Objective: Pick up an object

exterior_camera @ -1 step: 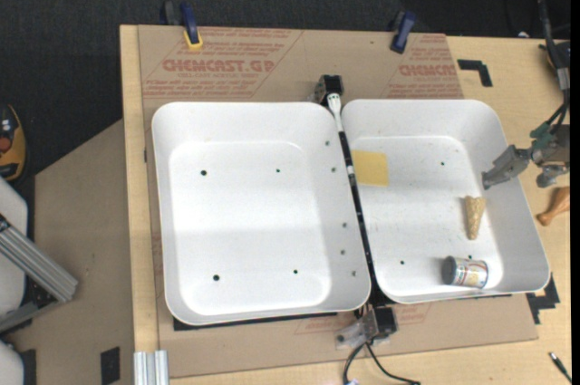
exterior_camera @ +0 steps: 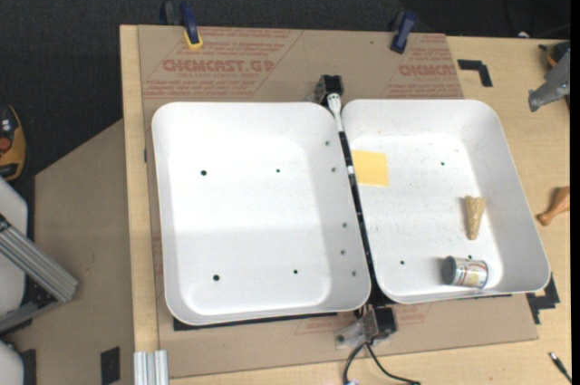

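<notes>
Nearest to us, at the bench's front edge, a black clamp [exterior_camera: 379, 322] sits where the two bins meet, with dark cables [exterior_camera: 362, 362] trailing from it. The left bin [exterior_camera: 172, 193] is a shallow white tray with rounded corners and a few small dark dots on its floor. The right bin [exterior_camera: 507, 148] lies just beside it, and the two rims touch along the middle seam.

All the things we could pick lie in the right bin. Closest to the front rim, in the near right corner, a small jar [exterior_camera: 465, 272] lies on its side. It has a dark end facing left and a shiny, gold-tinted body. Just behind it, apart from it and near the right wall, is a tan cone-shaped piece [exterior_camera: 473, 216], pale and rough-looking, with its narrow end pointing toward the jar. Further back, against the seam on the bin's left side, a flat yellow square [exterior_camera: 371, 168] rests on the floor, well apart from the other two.

Beyond the right bin, at the right edge of the view, we see the grey gripper [exterior_camera: 551, 84] above the bench, outside the bin and well apart from every object. We cannot tell whether it is apart or together, and nothing is seen held in it.

Further back, a second black clamp [exterior_camera: 328, 90] sits on the far end of the seam. The brown board [exterior_camera: 272, 57] under the bins carries red printed lettering, and two blue clamps [exterior_camera: 190, 23] [exterior_camera: 401, 32] hold its far edge.
</notes>
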{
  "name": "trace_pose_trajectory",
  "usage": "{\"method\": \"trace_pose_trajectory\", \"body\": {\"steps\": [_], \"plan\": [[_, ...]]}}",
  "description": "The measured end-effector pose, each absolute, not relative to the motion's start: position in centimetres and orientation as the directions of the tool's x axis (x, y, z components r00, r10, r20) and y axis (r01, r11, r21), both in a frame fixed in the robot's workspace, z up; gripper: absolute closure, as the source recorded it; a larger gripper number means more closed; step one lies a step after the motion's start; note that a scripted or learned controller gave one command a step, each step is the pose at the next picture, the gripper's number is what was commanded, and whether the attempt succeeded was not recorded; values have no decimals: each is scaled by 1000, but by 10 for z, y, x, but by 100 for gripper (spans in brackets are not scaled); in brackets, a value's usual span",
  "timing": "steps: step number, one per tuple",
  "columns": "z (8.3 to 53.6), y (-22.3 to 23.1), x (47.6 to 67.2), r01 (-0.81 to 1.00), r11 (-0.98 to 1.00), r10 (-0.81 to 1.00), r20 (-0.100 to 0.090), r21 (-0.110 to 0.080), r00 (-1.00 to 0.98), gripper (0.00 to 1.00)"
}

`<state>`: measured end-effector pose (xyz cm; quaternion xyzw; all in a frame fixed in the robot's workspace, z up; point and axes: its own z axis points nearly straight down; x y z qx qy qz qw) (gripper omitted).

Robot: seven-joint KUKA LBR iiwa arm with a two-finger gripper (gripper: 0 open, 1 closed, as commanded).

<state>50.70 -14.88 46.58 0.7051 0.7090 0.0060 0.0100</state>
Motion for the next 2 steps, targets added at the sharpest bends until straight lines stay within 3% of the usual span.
{"method": "trace_pose_trajectory", "body": {"steps": [1, 2], "plan": [[466, -150, 506, 1000, 2, 1000, -3, 6, -2, 100], [435, -104, 478, 1000, 4, 1000, 2, -5, -4, 100]]}}
